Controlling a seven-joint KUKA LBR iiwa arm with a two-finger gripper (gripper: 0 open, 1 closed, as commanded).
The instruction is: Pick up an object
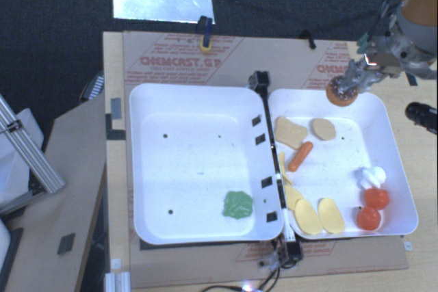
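The hand (344, 87) held a brown round thing (341, 95) at the right bin's (400, 167) far edge and should lift straight up.

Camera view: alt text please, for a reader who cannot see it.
The gripper hangs over the right bin's far rim with a brown disc at its tip. That bin holds toy foods; the left bin holds a green piece.

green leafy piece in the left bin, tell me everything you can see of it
The green leafy piece looks like a small toy lettuce leaf, soft-edged and crinkled, of matte plastic or rubber. It lies flat on the floor of the left white bin, near that bin's front right corner, close to the black-clipped divide between the bins. Nothing touches it but the bin floor. The gripper is far off, over the right bin's back rim.
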